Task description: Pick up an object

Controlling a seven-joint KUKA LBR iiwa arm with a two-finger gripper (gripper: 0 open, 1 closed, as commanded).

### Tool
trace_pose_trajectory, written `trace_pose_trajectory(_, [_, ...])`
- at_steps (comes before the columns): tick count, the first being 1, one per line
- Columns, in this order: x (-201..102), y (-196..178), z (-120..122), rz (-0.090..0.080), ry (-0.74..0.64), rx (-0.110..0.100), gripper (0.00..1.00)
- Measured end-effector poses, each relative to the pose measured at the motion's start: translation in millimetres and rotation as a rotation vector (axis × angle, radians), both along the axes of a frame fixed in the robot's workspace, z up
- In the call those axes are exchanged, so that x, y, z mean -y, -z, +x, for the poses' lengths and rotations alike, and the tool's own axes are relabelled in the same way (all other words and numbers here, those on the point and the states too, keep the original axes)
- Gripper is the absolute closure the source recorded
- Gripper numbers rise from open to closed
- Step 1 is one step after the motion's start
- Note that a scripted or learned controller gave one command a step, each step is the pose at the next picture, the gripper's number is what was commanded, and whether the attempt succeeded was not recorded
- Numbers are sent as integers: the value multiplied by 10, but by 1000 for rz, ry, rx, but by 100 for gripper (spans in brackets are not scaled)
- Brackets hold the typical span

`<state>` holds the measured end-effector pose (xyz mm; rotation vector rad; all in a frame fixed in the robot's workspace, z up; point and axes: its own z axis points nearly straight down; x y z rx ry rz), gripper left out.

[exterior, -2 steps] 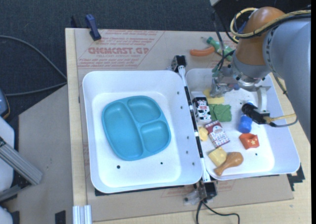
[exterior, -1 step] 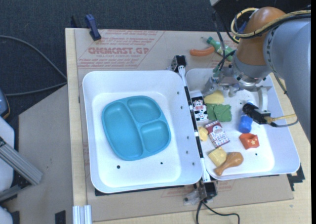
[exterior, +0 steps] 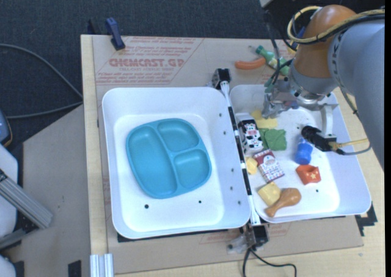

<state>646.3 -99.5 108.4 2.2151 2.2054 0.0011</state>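
Cardboard is backing both bins (exterior: 116, 110), and I'm hanging the gripper (exterior: 273, 106) over the right bin's far-left corner, above a yellow piece (exterior: 266, 121); grip unclear, toys waiting loose below.

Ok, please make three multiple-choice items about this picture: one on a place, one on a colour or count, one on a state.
1. Where does the blue plate lie?
A. in the left bin
B. in the right bin
C. on the cardboard

2. How many compartments does the plate have?
A. two
B. three
C. five

3. Where is the gripper now?
A. over the plate
B. low at the right bin's far end
C. outside both bins

Answers: 1 A, it sits inside the left bin. 2 B, ridges divide it into three. 3 B, it hangs in the right bin near the yellow piece and the green piece.
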Motion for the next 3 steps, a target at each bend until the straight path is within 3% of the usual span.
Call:
trace_pose_trajectory(1, [13,-10,4,-3,1,2,0])
trace_pose_trajectory(2, [60,115,-363,-7,4,27,0])
trace_pose_trajectory(3, [459,228,-6,9,-4,-10,0])
